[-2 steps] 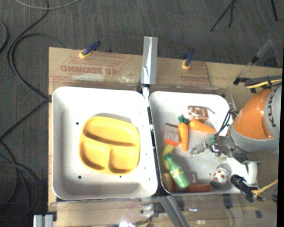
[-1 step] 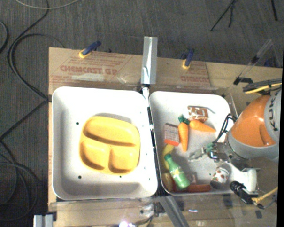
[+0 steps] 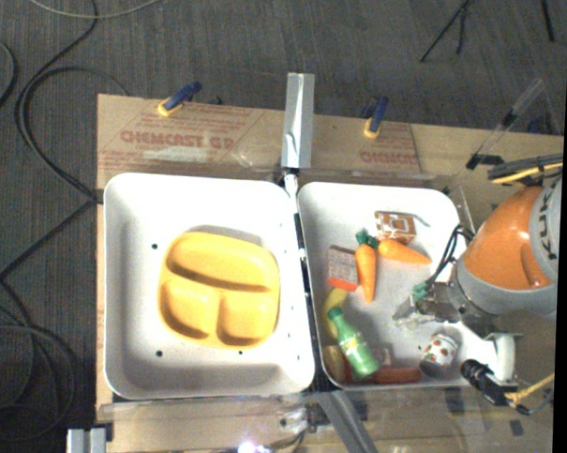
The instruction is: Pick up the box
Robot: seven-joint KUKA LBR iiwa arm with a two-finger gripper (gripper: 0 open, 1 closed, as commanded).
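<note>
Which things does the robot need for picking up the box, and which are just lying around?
For the job:
box, in the right bin
pincer, over the right bin

Just lying around:
two carrots
green bottle
yellow tray, in the left bin

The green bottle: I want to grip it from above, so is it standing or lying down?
Lying down. The green bottle shows its full length along the floor of the right bin, cap toward the left bin.
</note>
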